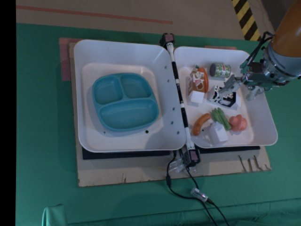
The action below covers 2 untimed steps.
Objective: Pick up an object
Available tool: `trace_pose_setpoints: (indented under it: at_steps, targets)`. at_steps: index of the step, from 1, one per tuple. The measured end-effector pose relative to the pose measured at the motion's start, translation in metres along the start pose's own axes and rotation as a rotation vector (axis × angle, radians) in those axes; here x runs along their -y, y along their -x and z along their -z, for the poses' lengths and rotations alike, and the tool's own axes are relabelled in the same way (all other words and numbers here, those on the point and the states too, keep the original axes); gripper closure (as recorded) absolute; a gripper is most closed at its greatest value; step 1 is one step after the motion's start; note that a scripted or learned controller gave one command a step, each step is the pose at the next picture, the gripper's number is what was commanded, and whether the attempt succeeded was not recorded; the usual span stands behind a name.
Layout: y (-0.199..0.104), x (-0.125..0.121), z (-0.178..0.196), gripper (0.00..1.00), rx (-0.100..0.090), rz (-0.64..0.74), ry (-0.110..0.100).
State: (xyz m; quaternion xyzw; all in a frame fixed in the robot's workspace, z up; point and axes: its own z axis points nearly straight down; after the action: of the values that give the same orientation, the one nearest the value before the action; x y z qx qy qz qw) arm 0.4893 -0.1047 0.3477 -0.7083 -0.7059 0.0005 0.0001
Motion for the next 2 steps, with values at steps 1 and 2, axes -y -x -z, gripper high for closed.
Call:
trace_pose_setpoints:
  at_steps: [1, 2]
  targets:
    - [-0.009, -0.03, -0.094, 0.0, 0.0, 0.0, 0.001]
    - [0.028, -0.027, -0.159, 0.0, 0.002, 0.001, 0.008]
